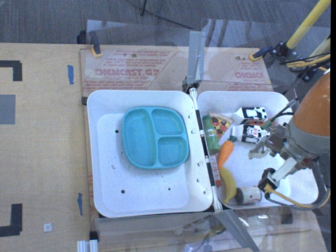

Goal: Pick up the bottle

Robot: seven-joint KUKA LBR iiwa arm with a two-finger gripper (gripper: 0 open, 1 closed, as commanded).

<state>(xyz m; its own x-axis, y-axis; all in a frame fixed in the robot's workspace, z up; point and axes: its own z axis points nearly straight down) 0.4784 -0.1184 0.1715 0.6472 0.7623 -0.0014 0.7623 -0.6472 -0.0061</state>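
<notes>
A green bottle (212, 134) lies lengthwise along the left wall of the right bin (302, 193). The gripper (261, 149) hangs over the middle of that bin, under the grey wrist and orange band, well to the right of the bottle and apart from it. It sits just below a white item with black patches (251, 133). Nothing shows between its tips.
Around the bottle lie a pizza slice toy (222, 123), a carrot (226, 153), a banana (229, 183) and a small grey-white cylinder (247, 195). A second black-and-white carton (254, 113) is at the back. The left bin (105, 182) holds a teal divided plate (155, 137).
</notes>
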